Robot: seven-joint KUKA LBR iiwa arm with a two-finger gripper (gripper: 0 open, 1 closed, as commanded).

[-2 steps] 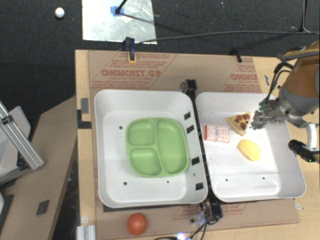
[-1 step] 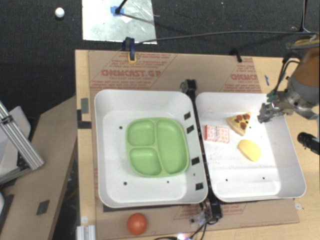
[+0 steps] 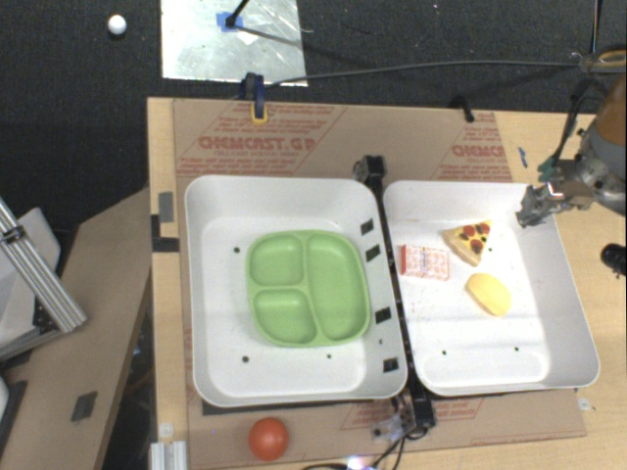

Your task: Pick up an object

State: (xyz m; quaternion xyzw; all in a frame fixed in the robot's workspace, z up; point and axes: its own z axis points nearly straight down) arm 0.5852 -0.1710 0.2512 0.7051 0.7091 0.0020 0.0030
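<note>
In the right white bin [image 3: 563,292] lie three things: a pizza slice [image 3: 468,240] near the back, a pink-and-white packet [image 3: 424,261] to its left, and a yellow lemon-like piece [image 3: 488,294] in front of them. My gripper [image 3: 536,207] hangs over the bin's back right corner, to the right of the pizza slice and apart from it. Nothing shows between its fingers. A green divided plate [image 3: 307,287] lies in the left bin [image 3: 211,262].
A red ball [image 3: 268,438] rests on the bench in front of the left bin. Black clips run along the seam between the bins [image 3: 380,262]. A blue-and-yellow clamp [image 3: 255,97] stands at the bench's back edge. An aluminium frame [image 3: 34,267] stands at the far left.
</note>
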